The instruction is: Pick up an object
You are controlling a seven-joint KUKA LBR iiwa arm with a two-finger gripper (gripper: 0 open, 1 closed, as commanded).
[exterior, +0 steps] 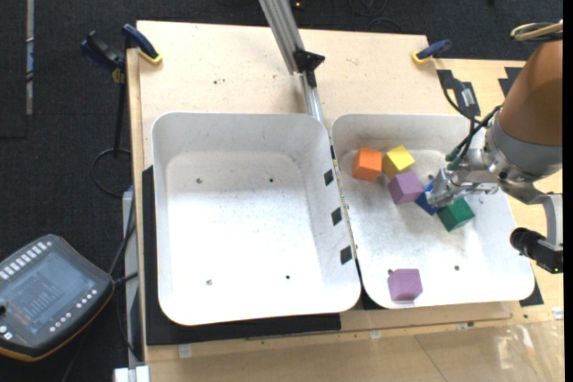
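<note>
Lowest in the frame, a lone purple cube [405, 284] sits near the bottom rim of the right bin [501, 282]. Higher up cluster an orange cube [367, 164], yellow cube [399, 160], second purple cube [406, 188], blue block [424, 200] and green cube [457, 214]. The gripper [445, 191] hovers at the blue block; whether its claw is apart or together cannot be told. The left bin [179, 148] lies at centre-left.

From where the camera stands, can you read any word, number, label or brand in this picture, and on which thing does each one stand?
No text can be read in this view.
Teach pendant: its screen shows lines, too blurred to read.
Black marks on the divider between the bins: plain patches, no letters visible.
Blocks, for example the orange block and the green block: plain faces, no print.
</note>
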